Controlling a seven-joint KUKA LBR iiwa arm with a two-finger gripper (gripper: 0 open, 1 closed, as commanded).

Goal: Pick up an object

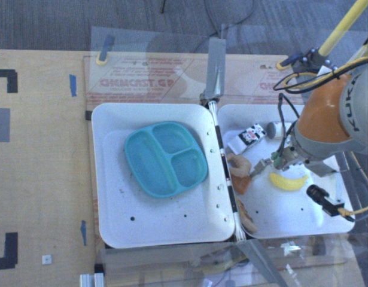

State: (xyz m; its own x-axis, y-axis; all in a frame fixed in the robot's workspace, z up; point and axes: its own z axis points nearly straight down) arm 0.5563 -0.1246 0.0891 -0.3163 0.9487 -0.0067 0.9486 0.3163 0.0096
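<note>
- Right bin point(280, 213), near its middle: yellow banana point(288, 182) lies flat on the white floor, long axis running roughly 9 to 3 o'clock.
- Gripper point(274, 162) sits at 11 o'clock of the banana, just beside it. Nothing is visibly grasped, and I cannot tell whether it is released or clenched.
- Arm comes in from 3 o'clock, orange band point(324, 115) above the grey wrist.
- Tan-and-brown lumpy item point(239, 171) at 9 o'clock of the banana, against the bin's left wall.
- Second tan piece point(248, 219) at 7 o'clock, near the same wall.
- Small black-and-white toy point(252, 135) at 11 o'clock, with a grey round bit point(270, 128) just beside it.
- Left bin point(112, 211) holds a teal divided plate point(166, 159) lying flat near its centre.
</note>
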